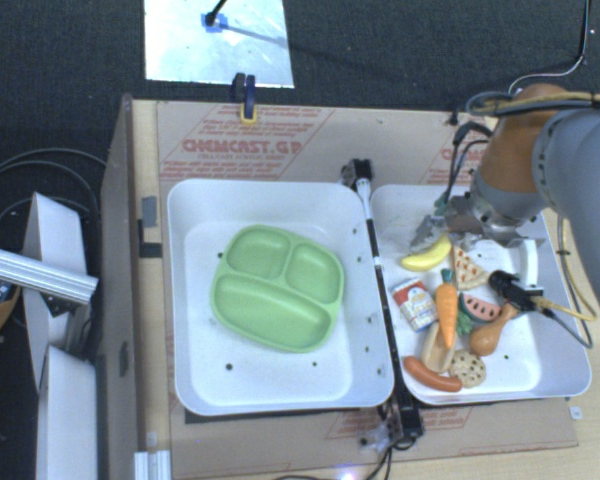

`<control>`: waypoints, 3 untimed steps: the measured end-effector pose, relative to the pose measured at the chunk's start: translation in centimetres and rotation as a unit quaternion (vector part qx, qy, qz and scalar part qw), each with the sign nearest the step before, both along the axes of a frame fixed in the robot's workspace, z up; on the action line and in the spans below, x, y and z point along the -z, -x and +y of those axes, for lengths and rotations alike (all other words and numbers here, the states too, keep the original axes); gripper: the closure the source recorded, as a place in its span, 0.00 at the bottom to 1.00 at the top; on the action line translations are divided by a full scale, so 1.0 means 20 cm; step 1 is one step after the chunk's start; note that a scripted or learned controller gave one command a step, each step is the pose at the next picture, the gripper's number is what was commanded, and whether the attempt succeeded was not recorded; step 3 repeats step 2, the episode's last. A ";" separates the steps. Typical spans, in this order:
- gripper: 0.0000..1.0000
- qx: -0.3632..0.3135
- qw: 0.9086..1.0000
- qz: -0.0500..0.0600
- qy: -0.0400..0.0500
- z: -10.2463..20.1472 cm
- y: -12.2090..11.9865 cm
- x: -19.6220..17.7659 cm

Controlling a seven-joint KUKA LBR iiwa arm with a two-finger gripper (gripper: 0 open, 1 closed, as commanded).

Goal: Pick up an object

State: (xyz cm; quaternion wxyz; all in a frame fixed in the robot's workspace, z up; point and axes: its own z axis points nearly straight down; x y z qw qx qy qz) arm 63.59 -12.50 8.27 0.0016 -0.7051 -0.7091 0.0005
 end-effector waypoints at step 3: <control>1.00 0.000 1.000 -0.003 0.001 0.09 0.05 -0.06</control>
